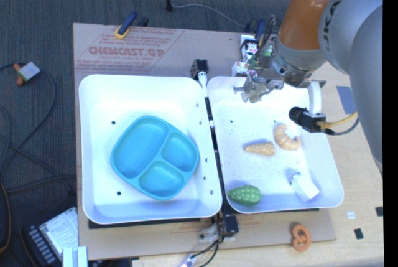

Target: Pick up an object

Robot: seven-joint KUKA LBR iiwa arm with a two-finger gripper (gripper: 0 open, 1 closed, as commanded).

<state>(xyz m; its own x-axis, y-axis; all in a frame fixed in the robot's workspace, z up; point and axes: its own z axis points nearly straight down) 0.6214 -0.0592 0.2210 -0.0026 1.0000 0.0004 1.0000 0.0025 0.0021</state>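
blue divided plate (155,157) in left bin (99,91); orange ring (301,236) on bench.

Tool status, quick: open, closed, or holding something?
Tool: cannot be told; it hangs over the far end of the right bin.

The brown board (124,54) carries two white bins (99,98) side by side; an orange ring (301,236) lies on its near edge, well apart from the fingers.
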